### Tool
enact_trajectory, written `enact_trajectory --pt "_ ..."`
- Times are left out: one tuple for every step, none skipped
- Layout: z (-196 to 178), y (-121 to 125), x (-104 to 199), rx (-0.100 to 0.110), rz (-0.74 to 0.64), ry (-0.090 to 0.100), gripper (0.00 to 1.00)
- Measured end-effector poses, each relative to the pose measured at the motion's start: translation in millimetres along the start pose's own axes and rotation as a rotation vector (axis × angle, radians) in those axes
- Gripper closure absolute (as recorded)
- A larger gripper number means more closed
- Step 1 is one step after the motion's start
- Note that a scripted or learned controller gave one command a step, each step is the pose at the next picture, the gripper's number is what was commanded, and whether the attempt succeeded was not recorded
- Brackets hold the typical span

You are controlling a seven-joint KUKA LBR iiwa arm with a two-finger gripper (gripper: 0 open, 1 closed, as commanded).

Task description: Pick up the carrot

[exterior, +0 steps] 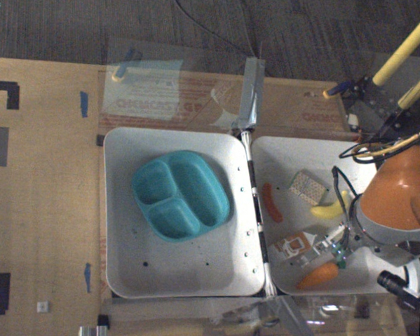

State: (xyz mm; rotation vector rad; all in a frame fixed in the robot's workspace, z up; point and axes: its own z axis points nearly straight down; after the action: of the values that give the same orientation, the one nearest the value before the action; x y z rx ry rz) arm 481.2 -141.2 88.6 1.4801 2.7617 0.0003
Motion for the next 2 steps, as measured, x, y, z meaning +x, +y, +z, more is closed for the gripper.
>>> enact_trajectory --pt "-11 1 -2 -0.006 0.004 -0.005 1.00" --pt "-4 4 9 0.003 0.025 0.007 1.00"
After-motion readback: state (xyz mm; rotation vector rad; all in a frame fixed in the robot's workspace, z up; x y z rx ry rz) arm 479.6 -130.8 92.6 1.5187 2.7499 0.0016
